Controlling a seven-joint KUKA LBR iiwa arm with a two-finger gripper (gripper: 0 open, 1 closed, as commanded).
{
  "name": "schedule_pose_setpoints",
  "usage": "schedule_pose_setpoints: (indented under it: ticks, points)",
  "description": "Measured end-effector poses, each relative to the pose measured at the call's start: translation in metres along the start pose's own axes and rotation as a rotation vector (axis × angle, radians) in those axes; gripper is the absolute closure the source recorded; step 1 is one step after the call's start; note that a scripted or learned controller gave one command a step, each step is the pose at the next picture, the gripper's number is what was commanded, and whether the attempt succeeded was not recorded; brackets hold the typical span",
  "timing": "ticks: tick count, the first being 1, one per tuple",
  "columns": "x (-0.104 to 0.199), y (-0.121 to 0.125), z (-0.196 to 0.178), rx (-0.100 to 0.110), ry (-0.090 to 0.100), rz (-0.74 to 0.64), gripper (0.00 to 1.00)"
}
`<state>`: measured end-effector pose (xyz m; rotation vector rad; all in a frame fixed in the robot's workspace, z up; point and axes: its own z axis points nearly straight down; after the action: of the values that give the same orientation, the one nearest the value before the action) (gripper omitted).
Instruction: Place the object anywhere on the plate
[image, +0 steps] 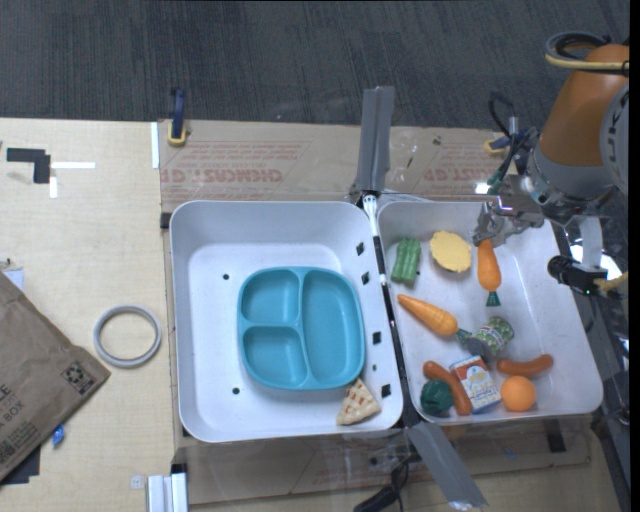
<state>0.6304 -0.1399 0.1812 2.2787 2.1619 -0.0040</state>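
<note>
Zero items on the plate (300, 328) so far. I see the gripper (490, 232) at the right bin's back edge, right above an upright carrot (487, 268); jaws' state I can't tell. Transfer left.

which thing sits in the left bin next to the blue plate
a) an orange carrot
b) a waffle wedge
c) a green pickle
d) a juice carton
b: the waffle wedge lies on the floor of the left bin by the near right corner of the blue plate; the carrots, green piece and carton are all in the right bin.
</note>
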Motion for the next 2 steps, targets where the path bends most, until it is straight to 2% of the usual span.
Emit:
schedule_pose_setpoints:
  ticks: [1,2]
  points:
    - [0.0863,0.0071,-0.0101,-0.001,0.001,-0.046,1.00]
    - [0.0860,0.0071,-0.0101,-0.001,0.001,-0.045,0.00]
